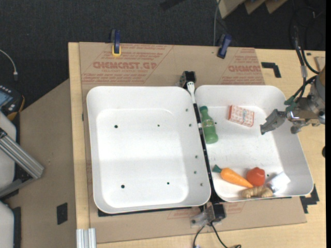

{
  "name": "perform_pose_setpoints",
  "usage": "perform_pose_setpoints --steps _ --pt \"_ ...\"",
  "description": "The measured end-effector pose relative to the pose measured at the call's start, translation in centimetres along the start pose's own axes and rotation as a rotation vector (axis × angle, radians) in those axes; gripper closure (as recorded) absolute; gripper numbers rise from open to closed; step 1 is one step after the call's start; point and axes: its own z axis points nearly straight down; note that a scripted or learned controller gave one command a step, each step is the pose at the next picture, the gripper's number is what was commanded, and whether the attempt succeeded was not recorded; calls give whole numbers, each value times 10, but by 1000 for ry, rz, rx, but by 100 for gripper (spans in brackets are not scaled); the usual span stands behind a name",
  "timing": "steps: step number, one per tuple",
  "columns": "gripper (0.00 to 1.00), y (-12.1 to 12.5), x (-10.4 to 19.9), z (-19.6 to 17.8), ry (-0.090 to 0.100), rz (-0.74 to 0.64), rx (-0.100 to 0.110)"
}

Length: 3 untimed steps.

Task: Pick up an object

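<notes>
The cardboard-topped desk carries two shallow white plastic bins; the left bin holds nothing, while the right bin holds every candidate. The picking is not yet done: the grey two-finger gripper hangs over the right bin's far-right side, fingers spread wide, nothing between them. In that bin lie a green plastic bottle, a red-patterned white box, an orange carrot, a red tomato-like ball and a tan ginger-like root.

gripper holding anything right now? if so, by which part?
Nothing held. The gripper hangs over the right bin, apart from the small red-and-white box and the carrot.
</notes>
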Motion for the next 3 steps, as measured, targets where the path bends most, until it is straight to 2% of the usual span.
perform_pose_setpoints --steps 1,2,3 --pt "0 -26 -60 -8 -4 6 -2" --pt "0 -26 -26 57 4 -2 8" --pt "0 -28 -82 118 1 5 8"
